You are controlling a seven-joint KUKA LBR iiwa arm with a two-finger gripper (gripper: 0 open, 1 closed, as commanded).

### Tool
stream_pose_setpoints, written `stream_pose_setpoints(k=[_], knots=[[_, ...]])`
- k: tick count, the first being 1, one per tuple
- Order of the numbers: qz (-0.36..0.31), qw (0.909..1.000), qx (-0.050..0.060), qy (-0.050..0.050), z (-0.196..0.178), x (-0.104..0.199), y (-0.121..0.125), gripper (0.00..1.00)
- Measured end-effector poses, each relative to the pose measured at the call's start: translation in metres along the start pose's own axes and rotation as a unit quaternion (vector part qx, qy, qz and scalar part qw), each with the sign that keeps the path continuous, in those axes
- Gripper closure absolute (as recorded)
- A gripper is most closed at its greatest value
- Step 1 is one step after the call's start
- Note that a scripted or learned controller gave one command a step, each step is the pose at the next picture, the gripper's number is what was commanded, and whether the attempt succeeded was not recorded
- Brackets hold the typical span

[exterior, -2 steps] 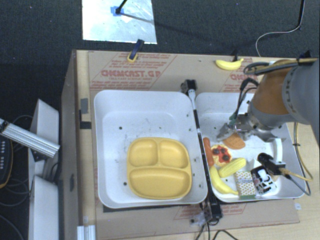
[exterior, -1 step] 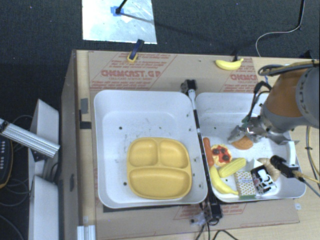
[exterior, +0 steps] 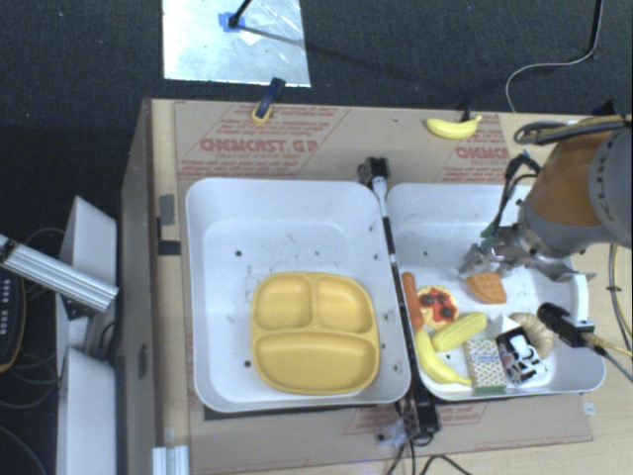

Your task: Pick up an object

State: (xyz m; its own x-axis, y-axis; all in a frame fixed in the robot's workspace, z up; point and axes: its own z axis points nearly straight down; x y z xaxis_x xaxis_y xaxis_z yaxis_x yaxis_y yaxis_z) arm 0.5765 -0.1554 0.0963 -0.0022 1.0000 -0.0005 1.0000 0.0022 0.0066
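The right bin (exterior: 435, 216) holds several toy foods near its front. Among them are an orange bread-like piece (exterior: 487, 288), a pizza slice (exterior: 436, 304), a red sausage (exterior: 409, 296), a corn cob (exterior: 460, 330), a banana (exterior: 437, 361) and a small patterned box (exterior: 485, 365). A black-and-white item (exterior: 521, 356) lies at the front right. My gripper (exterior: 485, 256) hangs low in the right bin, just above and behind the orange piece. I see nothing held in it.
A yellow divided plate (exterior: 316, 332) lies in the left bin (exterior: 227, 216). A second banana (exterior: 453, 125) rests on the bench behind the right bin. A blue and yellow tool (exterior: 267, 99) lies at the bench's back edge. The grey arm (exterior: 574, 191) covers the right bin's right side.
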Motion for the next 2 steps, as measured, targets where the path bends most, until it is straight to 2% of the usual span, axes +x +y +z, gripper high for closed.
stream_pose_setpoints(k=[1, 2], knots=[[0.0, 1.0, 0.001, 0.0, -0.083, 0.016, -0.035, 1.0], [-0.001, 1.0, 0.002, 0.001, -0.119, 0.077, -0.078, 1.0]])
